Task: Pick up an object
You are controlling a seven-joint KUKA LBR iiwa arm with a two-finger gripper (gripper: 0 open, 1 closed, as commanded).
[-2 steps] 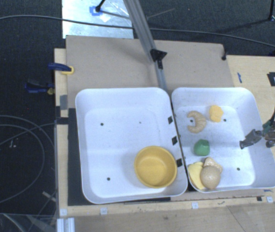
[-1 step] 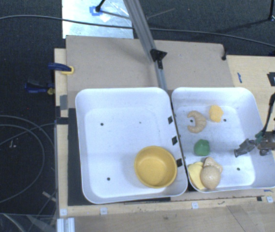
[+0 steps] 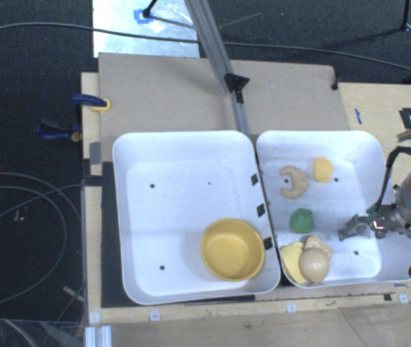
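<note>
Hovering low over the right bin (image 3: 368,147), near its right wall: end effector (image 3: 351,230), reaching in from the right edge of frame. Impossible to tell whether spread or pressed together; nothing visibly pinched.

Lying in the right bin, all candidates for the pick: a green ball (image 3: 302,220) near the bin's middle, left of the end effector and apart from it; a tan crescent piece (image 3: 294,181) and a small yellow piece (image 3: 323,168) toward the far wall; a beige lump (image 3: 313,262) and a yellow piece (image 3: 292,255) crowding together in the near left corner. Sitting in the left bin (image 3: 183,150), toward its near right corner: a yellow bowl (image 3: 232,249).

Likely troubles: closing on bare bin floor, since no object is lying directly under the end effector; nudging the round green ball into rolling away instead of seating; catching two pieces at once in the crowded corner, or jamming against the divider between the bins.

Carrying both bins: a light wooden surface (image 3: 162,85) with a brown board on top. Crossing above the bins: a slanting metal pole (image 3: 212,42). Clipped beyond the left bin's far left corner: blue and yellow clamps (image 3: 82,114). Surrounding everything: dark carpet with cables (image 3: 24,208) trailing left of the surface.
</note>
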